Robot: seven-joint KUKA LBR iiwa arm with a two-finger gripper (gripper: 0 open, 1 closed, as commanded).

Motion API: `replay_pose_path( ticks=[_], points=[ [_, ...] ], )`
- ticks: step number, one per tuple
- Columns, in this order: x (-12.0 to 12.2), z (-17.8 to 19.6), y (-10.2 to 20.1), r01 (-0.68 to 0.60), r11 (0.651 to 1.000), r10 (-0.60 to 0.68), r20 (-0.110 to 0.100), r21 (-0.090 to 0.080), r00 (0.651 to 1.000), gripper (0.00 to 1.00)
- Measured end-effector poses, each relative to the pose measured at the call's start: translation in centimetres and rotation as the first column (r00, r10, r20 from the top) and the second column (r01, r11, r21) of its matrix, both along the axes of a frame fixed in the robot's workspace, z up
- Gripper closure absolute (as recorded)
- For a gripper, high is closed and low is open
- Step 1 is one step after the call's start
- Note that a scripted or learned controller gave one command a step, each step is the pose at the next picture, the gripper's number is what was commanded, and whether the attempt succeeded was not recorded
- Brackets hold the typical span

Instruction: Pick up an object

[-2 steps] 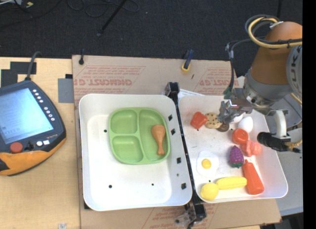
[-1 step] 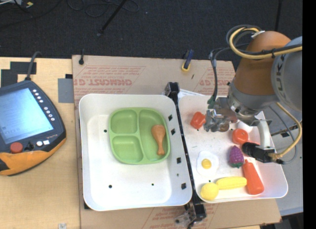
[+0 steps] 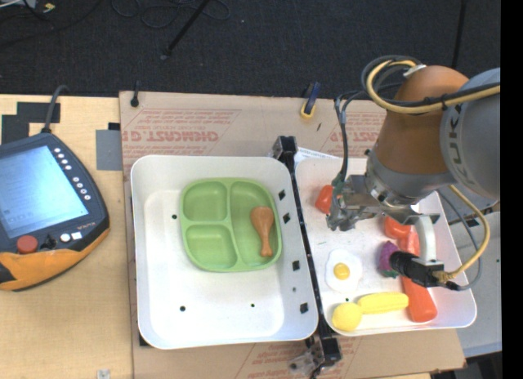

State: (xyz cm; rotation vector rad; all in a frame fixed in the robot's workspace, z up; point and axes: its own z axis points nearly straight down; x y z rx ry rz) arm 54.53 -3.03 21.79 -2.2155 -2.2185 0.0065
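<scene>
grey arm's hand point(image 3: 346, 216) low in the right white bin point(image 3: 458, 314), beside a red-orange toy point(image 3: 325, 198), can't tell its grip, fried egg toy point(image 3: 343, 271) nearby

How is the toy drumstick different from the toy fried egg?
The drumstick is brown and long, with a thick end and a thin end; the fried egg is flat, round and white with a yellow middle. The drumstick lies in the green divided plate in the left bin; the egg lies on the floor of the right bin, below the gripper. Both look like play food, and the gripper touches neither.
</scene>
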Motion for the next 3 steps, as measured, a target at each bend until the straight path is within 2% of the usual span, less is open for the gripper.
replay_pose_path(
  ticks=[1,2,3],
  points=[
    [-1.2,1.2,0.7,0.0,1.0,0.0,0.001,0.0,1.0,1.0],
    [0.2,1.7,0.0,0.001,1.0,-0.001,0.004,-0.001,1.0,1.0],
    [-0.6,-0.2,0.4,0.004,1.0,-0.004,0.0,-0.001,1.0,1.0]
  ],
)
